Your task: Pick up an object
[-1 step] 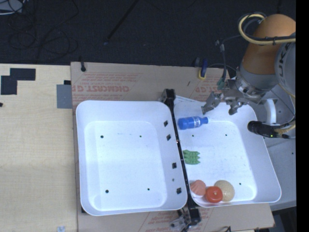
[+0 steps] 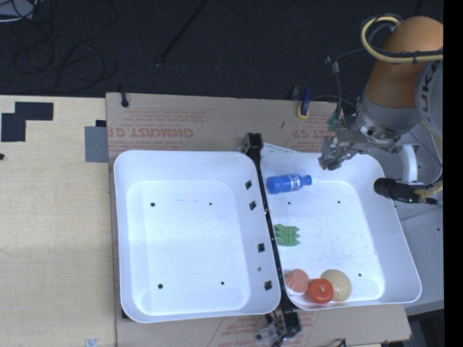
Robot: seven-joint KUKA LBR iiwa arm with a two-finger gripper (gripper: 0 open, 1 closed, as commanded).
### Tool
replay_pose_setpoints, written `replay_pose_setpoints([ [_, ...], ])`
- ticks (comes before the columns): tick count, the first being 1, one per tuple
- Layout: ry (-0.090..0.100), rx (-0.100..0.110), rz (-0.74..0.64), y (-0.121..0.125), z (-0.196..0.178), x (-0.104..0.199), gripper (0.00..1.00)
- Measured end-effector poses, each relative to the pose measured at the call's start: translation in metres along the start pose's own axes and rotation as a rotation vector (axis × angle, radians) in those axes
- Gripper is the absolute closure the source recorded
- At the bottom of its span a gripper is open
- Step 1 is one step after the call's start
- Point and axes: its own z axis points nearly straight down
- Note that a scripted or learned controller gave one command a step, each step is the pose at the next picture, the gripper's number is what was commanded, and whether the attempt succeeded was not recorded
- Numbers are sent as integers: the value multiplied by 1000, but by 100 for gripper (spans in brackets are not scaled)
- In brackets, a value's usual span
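Two bins sit side by side on a cardboard sheet (image 2: 181, 125) that covers the bench (image 2: 51, 215), their inner rims touching along a clip strip (image 2: 262, 223). The left bin (image 2: 130, 172) lies nearer the bench's left side. In the right bin (image 2: 391, 251), a bottle (image 2: 289, 183) lies on its side near the far left corner, just beside the shared rim. A pod toy (image 2: 286, 235) lies nearer the middle of the left rim, in front of the bottle. Three round things crowd the near rim, touching: a peach (image 2: 296, 280) at left, a tomato (image 2: 320, 290) in the middle, a ball (image 2: 337, 284) at right. The gripper (image 2: 331, 159) hangs over the far rim of the right bin, behind and right of the bottle.
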Motion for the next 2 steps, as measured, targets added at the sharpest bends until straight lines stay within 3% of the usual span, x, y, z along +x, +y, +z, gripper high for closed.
replay_pose_setpoints([
  [1, 3, -2, -4, -63, -47, 75, 100],
  [2, 1, 7, 0, -104, 1, 107, 100],
])
